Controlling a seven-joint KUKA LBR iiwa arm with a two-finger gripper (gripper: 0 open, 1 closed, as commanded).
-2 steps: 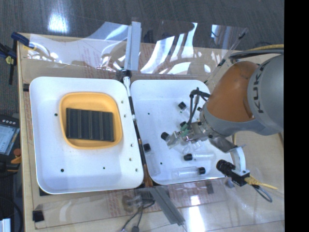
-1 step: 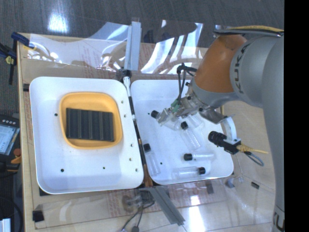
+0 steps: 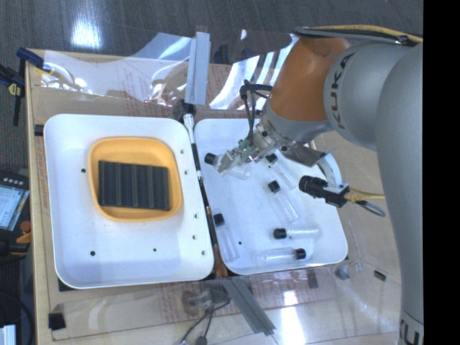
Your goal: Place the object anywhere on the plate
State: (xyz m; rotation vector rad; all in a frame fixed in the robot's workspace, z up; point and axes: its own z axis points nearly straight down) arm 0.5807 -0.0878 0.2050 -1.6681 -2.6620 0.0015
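A grey KUKA arm with an orange band (image 3: 310,77) is reaching in from the right and leaning over the far part of the right shallow white bin (image 3: 327,254). Its two-finger gripper (image 3: 233,160) is hanging low near that bin's far left corner, beside the divider between the bins; whether anything is sitting in its grasp cannot be told, since the tip is small and blurred against the white floor. Several clear plastic vials with black caps are lying scattered in the right bin: one (image 3: 284,202) is resting near the middle, one (image 3: 293,232) is lying toward the near right side, another (image 3: 282,254) is sitting along the near edge, and one (image 3: 224,237) is lying close to the left wall near the near corner. A small black cap (image 3: 209,159) is showing just left of the gripper, near the left wall. In the left shallow white bin (image 3: 65,250), a yellow rounded-square plate with a dark ribbed centre (image 3: 134,180) is sitting slightly toward the far side, well apart from every vial.
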